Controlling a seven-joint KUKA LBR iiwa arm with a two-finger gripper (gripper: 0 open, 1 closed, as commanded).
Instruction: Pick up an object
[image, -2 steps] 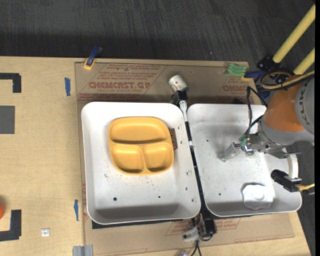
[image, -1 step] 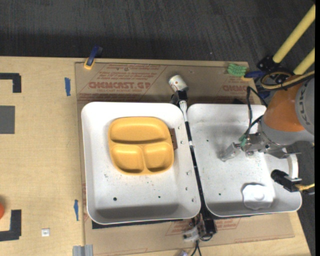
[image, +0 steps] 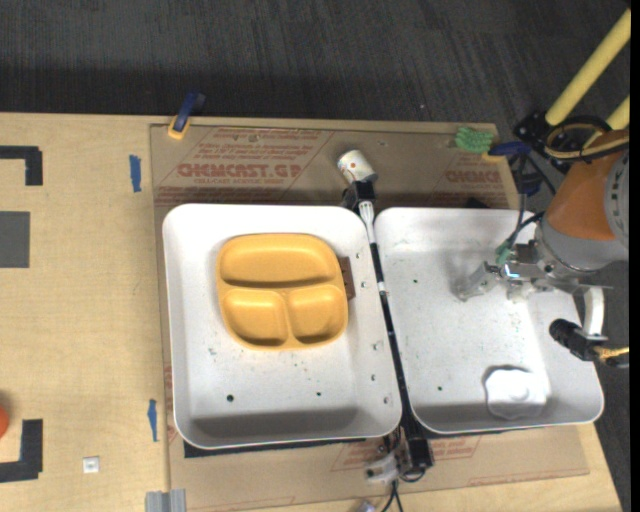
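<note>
Dark carpet surrounds the surface (image: 90, 300), which carries two white bins. Over the right bin (image: 440, 330), the jaws (image: 478, 282) hang near its middle; whether they are parted or closed I cannot tell. A small white object (image: 510, 387) lies below and slightly right of them, close by. A yellow divided tray (image: 283, 290), long axis across, sits well to their left in the left bin (image: 190, 330).

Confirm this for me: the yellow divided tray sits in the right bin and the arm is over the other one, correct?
Not quite. The yellow divided tray sits in the left bin, as the camera view shows. The arm is over the other one, the right bin, reaching in from the right edge.
</note>
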